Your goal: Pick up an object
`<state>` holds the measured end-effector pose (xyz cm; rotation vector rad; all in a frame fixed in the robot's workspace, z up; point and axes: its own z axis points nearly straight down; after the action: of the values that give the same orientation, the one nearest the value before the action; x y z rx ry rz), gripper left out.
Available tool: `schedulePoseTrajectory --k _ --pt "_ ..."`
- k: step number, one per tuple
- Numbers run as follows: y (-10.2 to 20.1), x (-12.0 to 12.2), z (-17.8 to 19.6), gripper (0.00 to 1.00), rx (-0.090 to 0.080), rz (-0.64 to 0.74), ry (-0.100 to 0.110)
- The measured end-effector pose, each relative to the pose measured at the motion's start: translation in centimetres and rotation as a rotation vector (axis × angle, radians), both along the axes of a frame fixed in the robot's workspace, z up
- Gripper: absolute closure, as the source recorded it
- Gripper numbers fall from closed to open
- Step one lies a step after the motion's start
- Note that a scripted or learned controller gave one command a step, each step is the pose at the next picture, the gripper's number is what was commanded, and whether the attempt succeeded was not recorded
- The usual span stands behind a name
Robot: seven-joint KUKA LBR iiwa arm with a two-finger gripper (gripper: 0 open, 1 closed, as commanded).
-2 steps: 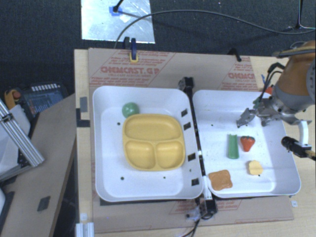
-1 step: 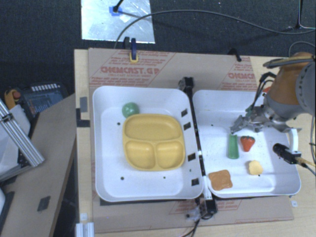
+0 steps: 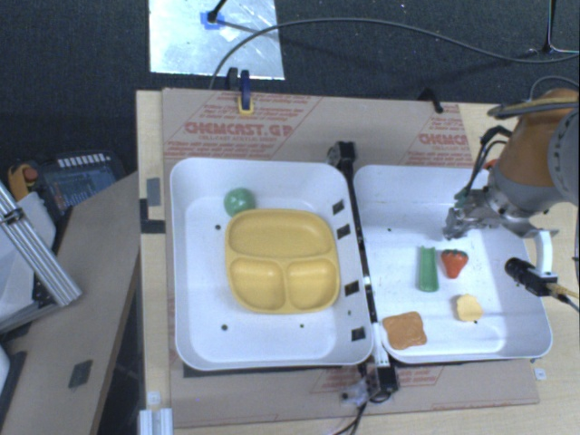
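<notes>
Camera view, from above: the likeliest target is the strawberry (image 3: 454, 262), lying on the floor of the right bin (image 3: 399, 188), just beside the green stick (image 3: 427, 268) and nearest the gripper (image 3: 457, 225). The gripper sits above and slightly left of the strawberry, apart from it, with nothing visible between its fingers. The view of the fingertips is poor; whether the jaws stand open or closed cannot be told.

Risks, as judged:
- The stick lies so close to the strawberry that a descending finger may land on the stick or wedge between the two, pushing either aside.
- The strawberry is small and rounded; an off-centre closure would likely squeeze it out sideways.
- The yellow piece (image 3: 468, 308) and the toast (image 3: 405, 330) lie nearer the front wall, well clear of interference.
- The left bin (image 3: 195, 333) holds the yellow tray (image 3: 281, 259) and green ball (image 3: 239, 200), well apart from the arm.
</notes>
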<state>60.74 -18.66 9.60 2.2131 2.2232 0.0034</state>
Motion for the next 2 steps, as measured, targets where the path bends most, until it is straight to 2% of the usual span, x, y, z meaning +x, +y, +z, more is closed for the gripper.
schedulePoseTrajectory --k 2 --pt "-0.6 1.7 11.7 1.0 0.0 0.001 -0.001"
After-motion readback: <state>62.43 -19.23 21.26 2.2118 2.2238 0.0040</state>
